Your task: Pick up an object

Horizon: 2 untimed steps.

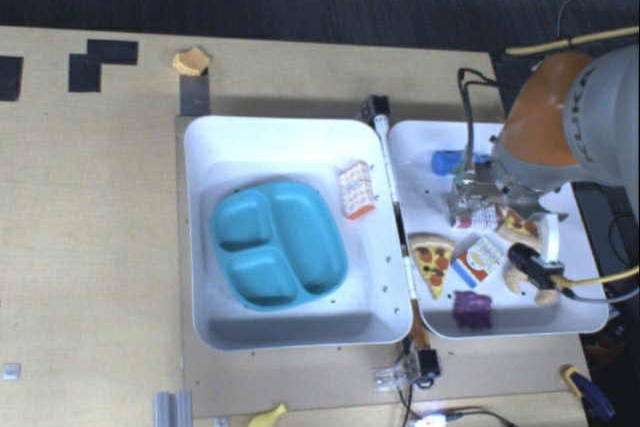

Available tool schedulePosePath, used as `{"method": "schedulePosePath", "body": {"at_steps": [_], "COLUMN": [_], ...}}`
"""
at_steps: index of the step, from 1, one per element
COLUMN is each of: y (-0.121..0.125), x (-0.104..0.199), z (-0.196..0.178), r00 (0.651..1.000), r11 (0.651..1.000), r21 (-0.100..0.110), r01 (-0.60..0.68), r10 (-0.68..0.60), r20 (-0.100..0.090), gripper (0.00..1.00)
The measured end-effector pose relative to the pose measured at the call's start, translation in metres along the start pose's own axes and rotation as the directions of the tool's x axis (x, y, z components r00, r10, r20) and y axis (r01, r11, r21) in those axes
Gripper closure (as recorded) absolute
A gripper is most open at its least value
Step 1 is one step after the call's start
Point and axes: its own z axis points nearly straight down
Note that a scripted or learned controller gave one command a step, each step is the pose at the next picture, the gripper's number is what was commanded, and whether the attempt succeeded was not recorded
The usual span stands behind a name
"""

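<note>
The claw (470, 207) hung low over the right bin's (590, 320) middle, its state impossible to tell, while the purple block (473, 309) near that bin's front edge looked light, stiff and best pinched across its flat sides.

My arm (600, 115): bulky rounded grey casing at right of frame. Orange band (540, 120) wraps it above wrist, glossy, dome-like. Below band, grey metal wrist block, boxy, small fittings. Black cable (467, 105) loops up along wrist's left side. My gripper (468, 210): metallic, pale, detail blurred.
</note>
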Motion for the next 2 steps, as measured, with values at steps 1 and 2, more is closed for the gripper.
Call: {"method": "schedulePosePath", "body": {"at_steps": [1, 2], "y": [0.0512, 0.0504], "x": [-0.0558, -0.0539], "z": [0.0162, 0.0177], "r00": [1.0, 1.0], "r11": [1.0, 1.0], "r21": [-0.002, 0.002], "r01": [-0.002, 0.0], "r10": [0.002, 0.0], "r20": [0.002, -0.001], "gripper": [1.0, 0.0]}}
